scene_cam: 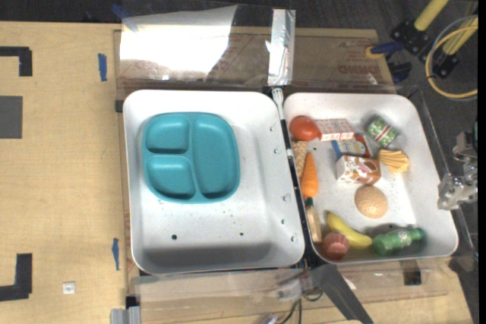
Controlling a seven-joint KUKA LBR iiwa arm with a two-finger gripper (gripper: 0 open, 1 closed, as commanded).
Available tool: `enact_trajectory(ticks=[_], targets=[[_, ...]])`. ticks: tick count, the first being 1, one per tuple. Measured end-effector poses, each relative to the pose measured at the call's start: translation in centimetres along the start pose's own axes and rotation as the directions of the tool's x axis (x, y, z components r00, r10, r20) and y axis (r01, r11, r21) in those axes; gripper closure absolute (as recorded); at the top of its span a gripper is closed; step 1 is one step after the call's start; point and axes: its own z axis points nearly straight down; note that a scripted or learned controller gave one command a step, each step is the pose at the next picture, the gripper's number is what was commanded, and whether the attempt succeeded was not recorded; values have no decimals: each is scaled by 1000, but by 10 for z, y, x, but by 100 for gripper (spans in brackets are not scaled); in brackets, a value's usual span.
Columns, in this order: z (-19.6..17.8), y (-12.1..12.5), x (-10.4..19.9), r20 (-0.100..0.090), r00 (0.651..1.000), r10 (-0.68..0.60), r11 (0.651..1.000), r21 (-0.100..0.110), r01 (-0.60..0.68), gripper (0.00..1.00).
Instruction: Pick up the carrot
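The carrot (309,177) is a small orange cone with its tip pointing to the near side. It lies against the left wall of the right bin (425,163), just below a red tomato (304,128). My gripper (459,180) shows as a grey metal shape at the view's far right, just outside the right bin's right rim. It is far from the carrot, and nothing is visibly held in it.
The left bin (250,224) holds a teal divided plate (190,155). Around the carrot lie a small carton (355,168), a tan round roll (370,202), a banana (348,231), a green can (382,131) and a green bottle (397,239).
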Motion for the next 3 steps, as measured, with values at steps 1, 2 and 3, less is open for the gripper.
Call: enact_trajectory(ticks=[1,2,3], targets=[[-75,-1,0,-2,996,-85,996,8,85,100],[13,1,0,2,944,-330,944,-3,330,100],[-99,2,-11,-5,778,-628,778,6,628,100]])
